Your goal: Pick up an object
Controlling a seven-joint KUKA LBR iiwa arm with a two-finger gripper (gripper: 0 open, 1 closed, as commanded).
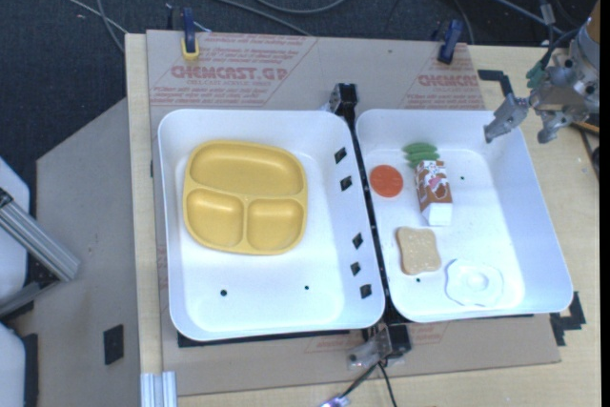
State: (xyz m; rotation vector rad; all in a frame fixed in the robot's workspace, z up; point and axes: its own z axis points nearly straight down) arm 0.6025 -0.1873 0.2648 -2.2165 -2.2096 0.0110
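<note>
The right bin (534,205) holds several small items: a green piece (420,152), a red disc (386,181), a small carton (434,188) with a white end, a tan slice of bread (417,250) and a white fried-egg shape (474,282). My gripper (525,123) hangs over the bin's upper right corner, well above and right of the items. Its two grey fingers are spread apart, open, with nothing between them.
The left bin (324,281) holds a yellow divided plate (246,196). Black clips line the seam between the bins. Blue clamps (191,31) pin the cardboard sheet at the back. Cables run across the dark floor behind the bench.
</note>
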